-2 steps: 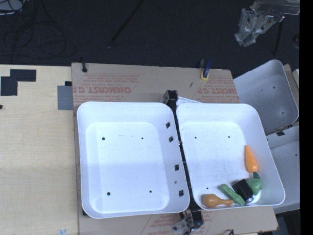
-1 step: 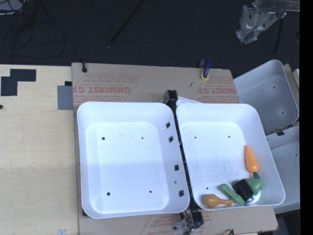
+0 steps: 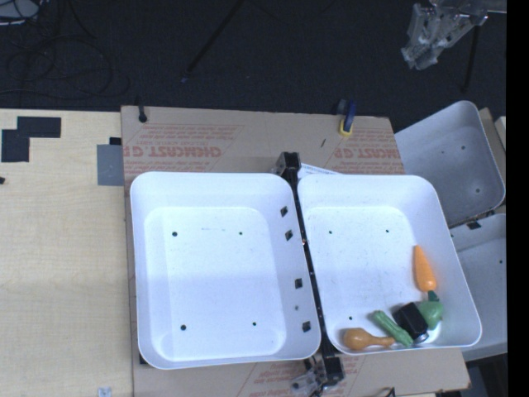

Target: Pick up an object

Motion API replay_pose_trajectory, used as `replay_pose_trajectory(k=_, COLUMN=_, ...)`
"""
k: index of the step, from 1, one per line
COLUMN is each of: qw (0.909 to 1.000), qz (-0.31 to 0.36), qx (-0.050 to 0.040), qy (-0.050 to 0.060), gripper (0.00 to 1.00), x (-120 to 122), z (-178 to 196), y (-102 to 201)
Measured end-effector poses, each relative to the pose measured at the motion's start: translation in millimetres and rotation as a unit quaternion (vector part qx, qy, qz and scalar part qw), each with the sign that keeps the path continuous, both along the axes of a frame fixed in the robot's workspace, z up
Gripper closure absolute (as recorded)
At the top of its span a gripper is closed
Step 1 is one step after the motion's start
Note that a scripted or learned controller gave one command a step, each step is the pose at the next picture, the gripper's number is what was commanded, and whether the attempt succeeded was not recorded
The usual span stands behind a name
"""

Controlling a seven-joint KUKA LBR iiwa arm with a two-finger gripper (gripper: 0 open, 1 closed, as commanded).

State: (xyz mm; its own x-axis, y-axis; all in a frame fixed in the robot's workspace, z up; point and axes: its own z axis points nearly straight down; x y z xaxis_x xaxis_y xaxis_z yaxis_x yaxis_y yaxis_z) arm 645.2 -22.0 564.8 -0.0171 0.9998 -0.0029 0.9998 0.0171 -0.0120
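My gripper (image 3: 430, 35) hangs at 1 o'clock, can't tell its state. That orange carrot (image 3: 424, 270) looks light, hard, slippery; I'd pinch mid-body.

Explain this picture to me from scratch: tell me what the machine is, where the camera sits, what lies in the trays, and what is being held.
One camera is fixed above a bench and looks down at a slant. Two shallow white trays sit side by side on brown cardboard: the left tray and the right tray. The machine is a robot arm that reaches in from the picture's right; its end effector hangs high at the top right, well away from both trays, too blurred to say how it stands. I see nothing held in it. All the small things lie in the right tray's near right corner: an orange carrot-shaped piece, a black block, green pieces beside and under it, and a yellow-orange pear-shaped toy.
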Motion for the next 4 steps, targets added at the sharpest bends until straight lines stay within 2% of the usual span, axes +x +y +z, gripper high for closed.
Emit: replay_pose_trajectory(k=4, qw=0.9999, qz=0.009, qx=-0.0008, qy=0.005, gripper=1.00, x=2, z=37, y=5)
